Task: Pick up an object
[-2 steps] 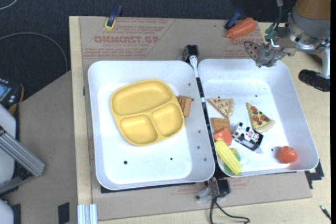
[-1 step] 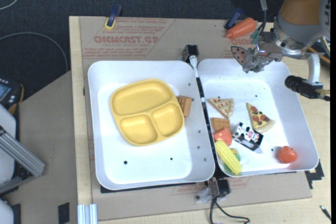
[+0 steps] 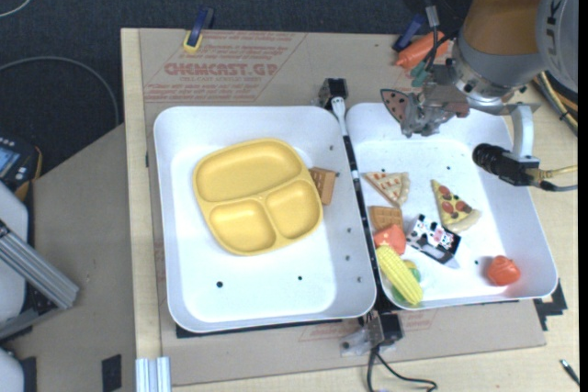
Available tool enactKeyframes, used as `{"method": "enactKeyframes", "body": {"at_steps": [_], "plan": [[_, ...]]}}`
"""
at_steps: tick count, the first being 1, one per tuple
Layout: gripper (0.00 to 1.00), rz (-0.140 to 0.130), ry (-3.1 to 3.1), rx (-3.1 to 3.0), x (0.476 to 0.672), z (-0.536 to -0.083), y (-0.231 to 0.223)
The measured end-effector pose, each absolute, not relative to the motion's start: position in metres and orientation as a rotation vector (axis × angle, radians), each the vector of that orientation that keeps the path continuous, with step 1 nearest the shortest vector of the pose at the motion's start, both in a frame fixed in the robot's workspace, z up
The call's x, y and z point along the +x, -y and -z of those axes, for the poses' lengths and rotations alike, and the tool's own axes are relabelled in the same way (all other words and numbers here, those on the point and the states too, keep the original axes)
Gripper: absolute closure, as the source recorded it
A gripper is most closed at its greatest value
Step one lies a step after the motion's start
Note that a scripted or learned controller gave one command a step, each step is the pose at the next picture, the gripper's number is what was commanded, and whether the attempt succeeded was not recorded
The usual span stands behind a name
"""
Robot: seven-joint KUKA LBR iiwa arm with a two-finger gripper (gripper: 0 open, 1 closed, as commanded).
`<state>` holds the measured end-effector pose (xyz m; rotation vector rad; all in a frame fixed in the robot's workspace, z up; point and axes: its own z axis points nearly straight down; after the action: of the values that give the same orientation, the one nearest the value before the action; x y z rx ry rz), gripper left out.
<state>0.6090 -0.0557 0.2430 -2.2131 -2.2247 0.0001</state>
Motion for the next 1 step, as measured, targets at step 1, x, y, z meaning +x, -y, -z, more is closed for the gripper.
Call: {"method": "enactKeyframes", "body": {"at_steps": [1], "plan": [[1.00, -0.002, 2.223, -2.212, 0.5897, -0.2246, 0.0083]]}}
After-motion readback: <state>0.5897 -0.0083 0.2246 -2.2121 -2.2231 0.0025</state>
